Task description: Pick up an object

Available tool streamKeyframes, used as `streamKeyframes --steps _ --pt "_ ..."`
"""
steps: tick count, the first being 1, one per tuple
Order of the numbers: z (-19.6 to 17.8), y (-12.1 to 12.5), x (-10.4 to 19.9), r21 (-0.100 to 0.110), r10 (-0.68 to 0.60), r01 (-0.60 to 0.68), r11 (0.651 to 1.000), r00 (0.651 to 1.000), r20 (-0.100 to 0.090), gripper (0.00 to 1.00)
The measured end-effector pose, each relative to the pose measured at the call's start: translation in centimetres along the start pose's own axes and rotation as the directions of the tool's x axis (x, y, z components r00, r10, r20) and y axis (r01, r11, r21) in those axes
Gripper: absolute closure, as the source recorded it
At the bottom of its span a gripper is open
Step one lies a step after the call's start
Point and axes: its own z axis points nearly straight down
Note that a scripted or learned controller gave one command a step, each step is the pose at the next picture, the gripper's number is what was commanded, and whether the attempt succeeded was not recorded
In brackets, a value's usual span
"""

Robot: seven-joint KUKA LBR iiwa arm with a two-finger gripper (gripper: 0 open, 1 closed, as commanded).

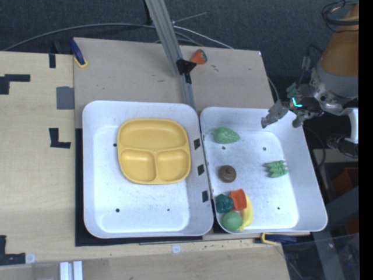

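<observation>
The gripper [286, 115] is hovering with fingers spread and gripping nothing over the right bin's [308, 156] far right corner. Toys are lying inside: a green leafy piece [225, 135], a brown disc [227, 172]. No legible writing is showing.

White bins [140, 223], dark-speckled. Yellow divided tray [154, 150]. Pale green leafy piece [225, 136]; darker green piece [276, 168]. Brown round item [227, 172]. Corner cluster: teal, orange-red, yellow, green [235, 210]. Tan tabletop [116, 69].
</observation>
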Motion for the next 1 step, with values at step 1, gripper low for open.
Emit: streamKeyframes --steps 1 --pt "6.39 0.03 -0.29 0.007 0.001 -0.001 1.0 1.0 0.0 0.0"
